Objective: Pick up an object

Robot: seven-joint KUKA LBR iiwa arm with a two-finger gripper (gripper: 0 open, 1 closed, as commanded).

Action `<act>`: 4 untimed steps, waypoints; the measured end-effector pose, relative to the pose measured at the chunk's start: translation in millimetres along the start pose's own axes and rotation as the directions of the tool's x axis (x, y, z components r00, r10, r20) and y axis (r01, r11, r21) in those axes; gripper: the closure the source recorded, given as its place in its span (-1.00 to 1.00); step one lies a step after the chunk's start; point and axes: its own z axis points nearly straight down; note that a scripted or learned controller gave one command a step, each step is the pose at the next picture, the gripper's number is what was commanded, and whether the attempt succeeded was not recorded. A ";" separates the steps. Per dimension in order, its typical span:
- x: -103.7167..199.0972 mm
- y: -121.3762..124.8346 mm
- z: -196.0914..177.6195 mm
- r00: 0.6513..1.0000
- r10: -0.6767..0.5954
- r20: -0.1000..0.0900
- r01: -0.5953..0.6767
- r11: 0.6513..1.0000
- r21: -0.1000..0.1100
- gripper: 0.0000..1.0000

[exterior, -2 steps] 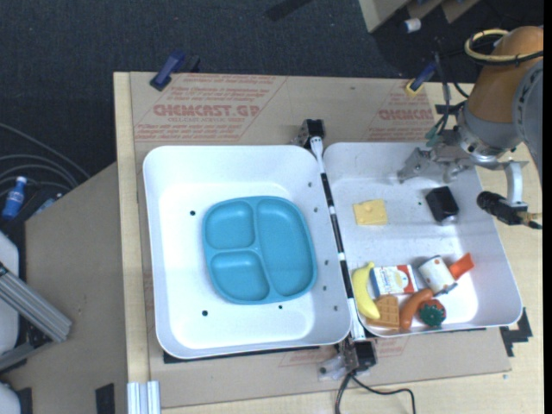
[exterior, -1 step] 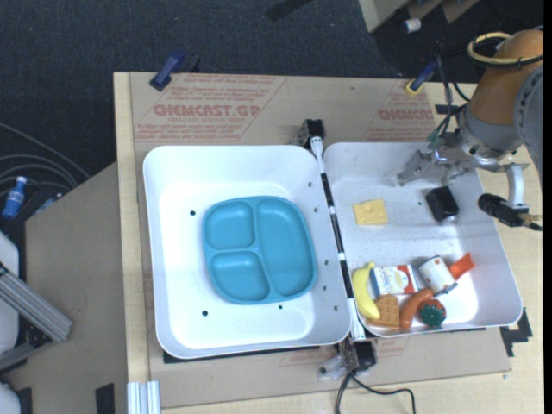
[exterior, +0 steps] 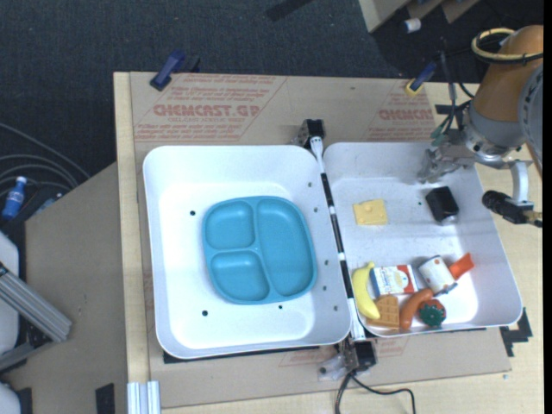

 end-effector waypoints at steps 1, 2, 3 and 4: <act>1.0 -0.1 0.5 1.000 0.000 -0.002 0.000 1.000 0.002 -1.00; -2.9 0.6 8.6 1.000 -0.001 -0.016 0.001 1.000 0.008 -1.00; -6.6 0.8 -0.5 1.000 -0.002 -0.002 0.002 1.000 -0.001 1.00; -12.3 -0.4 -96.9 1.000 0.003 0.005 -0.003 1.000 -0.004 1.00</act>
